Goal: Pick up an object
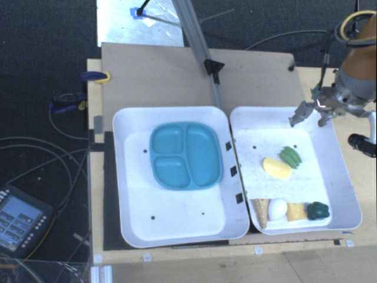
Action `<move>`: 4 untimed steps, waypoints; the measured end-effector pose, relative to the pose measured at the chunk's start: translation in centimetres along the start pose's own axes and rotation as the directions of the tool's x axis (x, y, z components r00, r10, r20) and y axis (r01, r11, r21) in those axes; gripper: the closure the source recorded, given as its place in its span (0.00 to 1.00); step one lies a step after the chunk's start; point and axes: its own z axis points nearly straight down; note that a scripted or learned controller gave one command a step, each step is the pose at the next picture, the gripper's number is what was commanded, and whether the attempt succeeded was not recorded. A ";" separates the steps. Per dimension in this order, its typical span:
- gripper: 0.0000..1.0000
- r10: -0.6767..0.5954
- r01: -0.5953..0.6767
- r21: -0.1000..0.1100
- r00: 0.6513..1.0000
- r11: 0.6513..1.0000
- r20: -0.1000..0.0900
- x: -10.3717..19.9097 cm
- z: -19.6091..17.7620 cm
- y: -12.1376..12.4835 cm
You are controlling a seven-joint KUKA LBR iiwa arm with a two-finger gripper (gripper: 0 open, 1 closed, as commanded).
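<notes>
Gripper (pixel 311 115) hangs above the right bin's (pixel 344 175) far rim, fingers spread and empty, seemingly lining up the green piece (pixel 290 156) just below.

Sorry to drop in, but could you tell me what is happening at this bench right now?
A KUKA arm reaches in from the right, its gripper open over the far edge of the right bin, holding nothing. In that bin lie a yellow piece touching a green one, and along the near wall a cone, a white egg shape, a yellow block and a dark green piece. The left bin holds a blue divided plate. Nothing is picked yet.
</notes>
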 end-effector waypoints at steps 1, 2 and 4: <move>0.00 0.006 -0.006 0.002 1.000 1.000 0.000 -0.3 5.7 -0.9; 1.00 0.006 -0.006 -0.006 1.000 1.000 0.001 -0.4 4.2 -0.7; 1.00 0.001 -0.001 -0.006 1.000 1.000 0.001 -0.5 -2.7 0.1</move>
